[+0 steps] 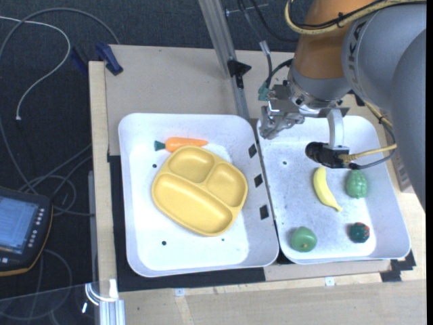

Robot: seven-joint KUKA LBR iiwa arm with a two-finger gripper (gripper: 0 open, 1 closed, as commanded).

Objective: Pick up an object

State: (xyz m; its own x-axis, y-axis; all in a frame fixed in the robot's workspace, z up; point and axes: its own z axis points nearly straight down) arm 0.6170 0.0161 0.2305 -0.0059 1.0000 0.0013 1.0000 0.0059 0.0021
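- A grey robot arm with an orange band (pixel 331 32) is reaching in from the right over a tan wooden counter (pixel 169 80) that is carrying two shallow white plastic bins side by side.
- The metal two-finger tool (pixel 270 124) is hanging at the far left corner of the right-hand white bin (pixel 385 249), near the divide between the bins; nothing is sitting between its tips, and whether they are spread or closed cannot be told.
- The likeliest target, a yellow plastic toy banana (pixel 325 189), is lying flat in the middle of the right-hand bin, well apart from the tool.
- Its long axis is running from the far side of the bin towards the near right, curving gently, with the slim end pointing near-right.
- To grasp it well, the tool should probably be travelling over the banana's middle, turning so its fingers are closing across the narrow width, then descending straight.
- Neighbours to avoid: a green bumpy round toy fruit (pixel 356 184) just beside the banana, a green toy apple (pixel 302 238) and a small dark red-and-green toy (pixel 358 232).
- The left-hand white bin (pixel 135 249) is holding a yellow sectioned plastic plate (pixel 199 189) and an orange toy carrot (pixel 183 143).
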